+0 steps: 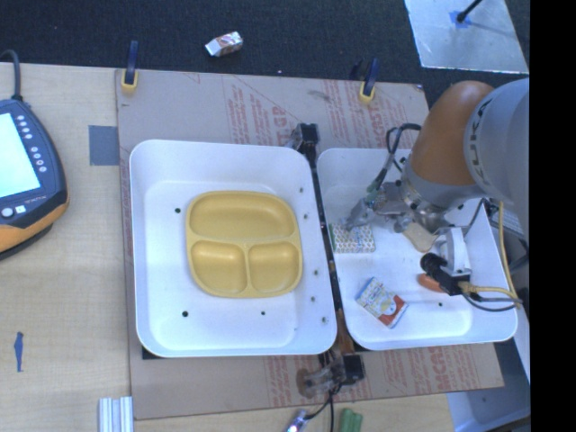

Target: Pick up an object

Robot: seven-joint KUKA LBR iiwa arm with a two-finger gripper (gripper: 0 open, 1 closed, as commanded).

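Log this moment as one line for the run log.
arm: over right bin | end effector: above patterned pad | packet: untouched | yellow tray: left bin

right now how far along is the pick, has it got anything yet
Done: the arm has reached into the right bin, with the gripper low beside the dotted white block. In hand: nothing visibly held. Left: grasping and lifting; the block and the blue and orange packet lie on the bin floor.

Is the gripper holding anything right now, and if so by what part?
Cannot be told. The gripper is low in the right bin, just above the patterned sponge, but nothing is visibly in its grasp.
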